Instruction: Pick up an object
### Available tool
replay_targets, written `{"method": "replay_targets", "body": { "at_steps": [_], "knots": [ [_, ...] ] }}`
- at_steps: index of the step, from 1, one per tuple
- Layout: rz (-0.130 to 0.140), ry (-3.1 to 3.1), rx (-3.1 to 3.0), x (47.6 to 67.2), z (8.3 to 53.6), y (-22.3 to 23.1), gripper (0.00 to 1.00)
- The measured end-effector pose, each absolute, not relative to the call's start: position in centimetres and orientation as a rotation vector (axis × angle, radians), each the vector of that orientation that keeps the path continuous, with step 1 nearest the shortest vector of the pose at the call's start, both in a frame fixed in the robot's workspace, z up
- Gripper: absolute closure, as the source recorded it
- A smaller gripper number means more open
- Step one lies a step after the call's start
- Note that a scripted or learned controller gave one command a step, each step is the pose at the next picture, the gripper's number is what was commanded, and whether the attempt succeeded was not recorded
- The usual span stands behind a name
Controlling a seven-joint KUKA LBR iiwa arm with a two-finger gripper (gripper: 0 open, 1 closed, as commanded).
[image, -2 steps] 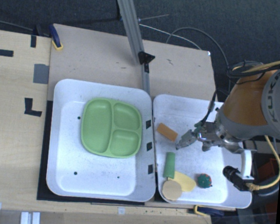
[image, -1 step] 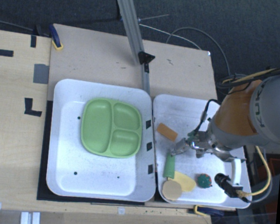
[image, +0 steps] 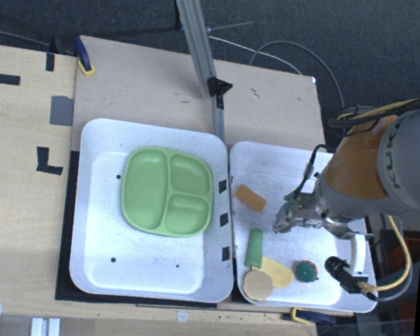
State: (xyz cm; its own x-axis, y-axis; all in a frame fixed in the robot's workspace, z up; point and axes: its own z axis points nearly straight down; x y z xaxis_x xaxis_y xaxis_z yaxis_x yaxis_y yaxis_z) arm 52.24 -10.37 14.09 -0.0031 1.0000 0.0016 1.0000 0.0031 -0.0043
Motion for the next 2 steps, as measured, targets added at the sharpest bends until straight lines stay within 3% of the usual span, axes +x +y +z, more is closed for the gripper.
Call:
{"method": "replay_targets", "body": {
  "at_steps": [1,2],
  "knots": [
    [-0.002,-2.224,-2.222,51.4,19.0,-10.7,1.0],
    [0.0,-2.223,-2.22,51.4,20.3,-10.6,1.0]
  ]
}}
